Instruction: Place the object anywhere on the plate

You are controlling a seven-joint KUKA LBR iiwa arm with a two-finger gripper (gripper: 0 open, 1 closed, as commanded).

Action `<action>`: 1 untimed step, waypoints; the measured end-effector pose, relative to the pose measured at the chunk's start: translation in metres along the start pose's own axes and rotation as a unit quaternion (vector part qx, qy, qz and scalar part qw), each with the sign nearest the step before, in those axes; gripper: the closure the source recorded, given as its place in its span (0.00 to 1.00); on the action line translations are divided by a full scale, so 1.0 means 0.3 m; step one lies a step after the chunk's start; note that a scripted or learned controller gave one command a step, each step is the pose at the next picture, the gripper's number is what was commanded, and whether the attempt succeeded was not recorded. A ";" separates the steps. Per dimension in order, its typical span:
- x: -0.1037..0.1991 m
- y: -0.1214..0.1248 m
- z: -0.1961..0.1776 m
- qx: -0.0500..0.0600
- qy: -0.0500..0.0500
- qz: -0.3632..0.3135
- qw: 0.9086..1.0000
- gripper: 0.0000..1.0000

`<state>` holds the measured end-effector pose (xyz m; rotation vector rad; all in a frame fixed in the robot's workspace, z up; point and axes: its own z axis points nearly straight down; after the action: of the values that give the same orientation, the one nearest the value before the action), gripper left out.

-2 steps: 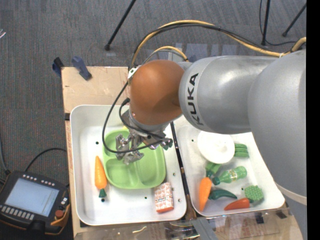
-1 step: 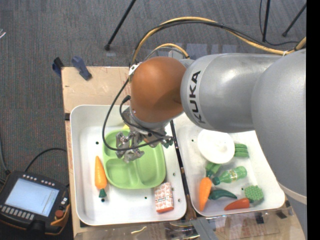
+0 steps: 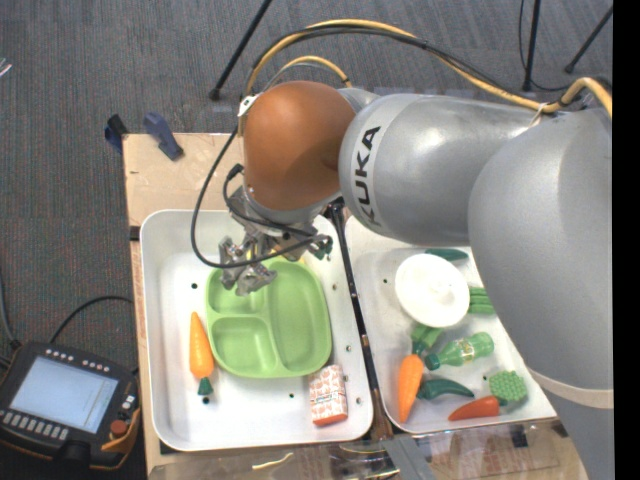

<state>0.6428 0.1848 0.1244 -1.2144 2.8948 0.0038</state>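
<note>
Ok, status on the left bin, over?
Gripper low over the green plate's top-left corner, nothing seen in it. Carrot lies left of the plate, small carton at its lower right. Nothing on the plate.

— Where's the gripper?

— Over the green plate, at its ten o'clock corner, in the left bin.

— What's beside the plate?

— A carrot at nine o'clock, a small carton at five.

— The right bin?

— A white lid at twelve, another carrot at seven, green toys around.
</note>
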 end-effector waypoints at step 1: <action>0.004 -0.010 0.114 0.001 -0.002 -0.138 0.990 1.00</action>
<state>0.6441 0.1819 0.0902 -1.5990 2.6971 0.0034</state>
